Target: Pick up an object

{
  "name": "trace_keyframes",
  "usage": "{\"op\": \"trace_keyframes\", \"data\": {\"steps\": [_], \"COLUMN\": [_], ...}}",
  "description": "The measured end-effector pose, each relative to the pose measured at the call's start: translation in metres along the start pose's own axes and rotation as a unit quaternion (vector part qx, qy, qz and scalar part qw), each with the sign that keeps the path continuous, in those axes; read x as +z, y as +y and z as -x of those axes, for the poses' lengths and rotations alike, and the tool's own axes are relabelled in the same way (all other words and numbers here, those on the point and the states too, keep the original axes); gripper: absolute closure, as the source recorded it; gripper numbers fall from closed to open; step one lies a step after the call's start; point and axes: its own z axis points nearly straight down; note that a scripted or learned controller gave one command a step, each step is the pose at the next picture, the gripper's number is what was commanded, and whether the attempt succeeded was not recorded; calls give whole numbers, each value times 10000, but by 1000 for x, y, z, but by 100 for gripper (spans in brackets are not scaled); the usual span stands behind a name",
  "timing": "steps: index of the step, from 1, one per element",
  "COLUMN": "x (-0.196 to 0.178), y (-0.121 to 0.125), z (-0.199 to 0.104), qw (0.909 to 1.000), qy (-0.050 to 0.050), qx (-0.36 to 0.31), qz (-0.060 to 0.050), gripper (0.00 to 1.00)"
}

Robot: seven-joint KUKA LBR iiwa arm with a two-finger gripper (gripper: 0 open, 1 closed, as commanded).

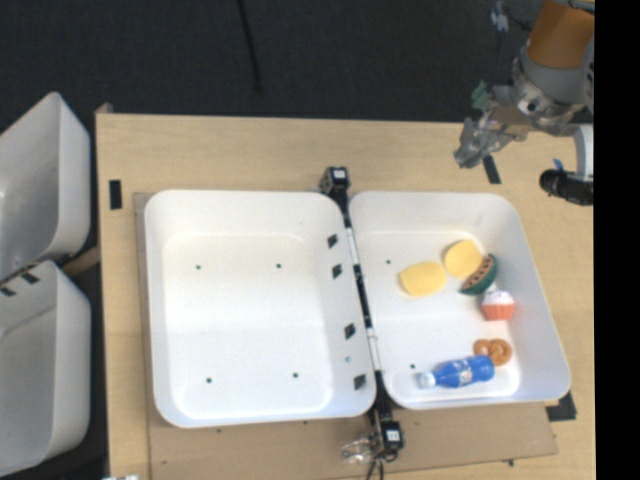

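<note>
Two jaws (472, 154) | opening: cannot tell | touching nothing | above bench, beyond right bin (520, 230)

two white bins (240, 208), two yellow pieces (423, 279) — one blue bottle (460, 373), one pretzel (493, 349)

Above the right bin (520, 218), the arm (560, 38) is cut off by the top edge; its gripper (478, 146) is too small to read (fingers blur together), and the small cupcake-like toy (497, 306) in that bin stays indistinct
</note>
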Motion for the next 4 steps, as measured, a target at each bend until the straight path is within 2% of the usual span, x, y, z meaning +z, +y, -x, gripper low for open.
{"op": "trace_keyframes", "data": {"steps": [1, 2, 3, 4], "x": [-88, -68, -51, -127], "y": [-1, -20, -81, -52], "z": [-49, 33, 70, 24], "qw": [10000, 9999, 9999, 10000], "qy": [15, 3, 13, 6], "qx": [4, 64, 54, -1], "qz": [-46, -90, -106, -40], "gripper": [100, 100, 100, 100]}}
